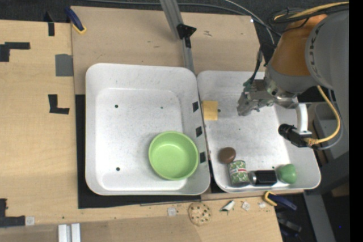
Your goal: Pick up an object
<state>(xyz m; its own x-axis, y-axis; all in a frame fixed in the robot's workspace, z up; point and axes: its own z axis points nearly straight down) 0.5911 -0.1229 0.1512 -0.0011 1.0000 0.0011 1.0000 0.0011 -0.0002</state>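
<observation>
The gripper (249, 103) hangs over the upper middle of the right bin (261, 79), nothing visible between its fingers; whether they are spread or closed, I cannot tell from this slanted view. The nearest candidate is the yellow block (210, 110), lying flat against the right bin's left wall, just beside the gripper's position. It looks like foam or sponge: light, soft, likely to compress under a pinch, not fragile. A grasp across its short sides seems best (the wall crowds one flank, so finger clearance there could be tight). Other options sit along the bin's near edge: a brown disc (227, 154), a small can (237, 172), a black object (263, 178) and a green ball (287, 173), packed close together. The can is stiff but curved and may slip. A green bowl (173, 155) rests in the left bin (136, 85).
</observation>
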